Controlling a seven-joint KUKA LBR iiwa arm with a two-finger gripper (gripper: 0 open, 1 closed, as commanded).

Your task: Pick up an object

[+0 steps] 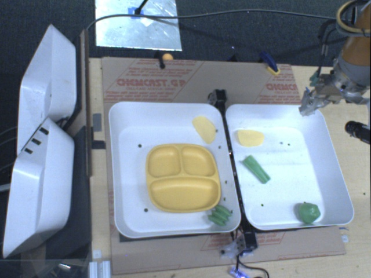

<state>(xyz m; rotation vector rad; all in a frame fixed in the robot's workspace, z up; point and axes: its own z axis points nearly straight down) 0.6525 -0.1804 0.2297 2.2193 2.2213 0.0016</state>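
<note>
Hovering at the two o'clock edge of the bench, the gripper [308, 105] sits just over the far right corner of the right bin [333, 155]; nothing shows between its fingers, and whether they are spread or closed I cannot tell. Beneath and away from it, the right bin carries a yellow slice [250, 137] at its eleven o'clock, a green stick [255, 169] near the centre lying on a slant, and a green pepper [308, 212] at five o'clock, close to the near wall. Across the divide, the left bin [124, 155] bears a yellow tray [183, 177] with three compartments at its centre, a pale yellow piece [204, 128] at one o'clock, and a ridged green piece [220, 215] at five o'clock, just beside the tray's corner.
</note>
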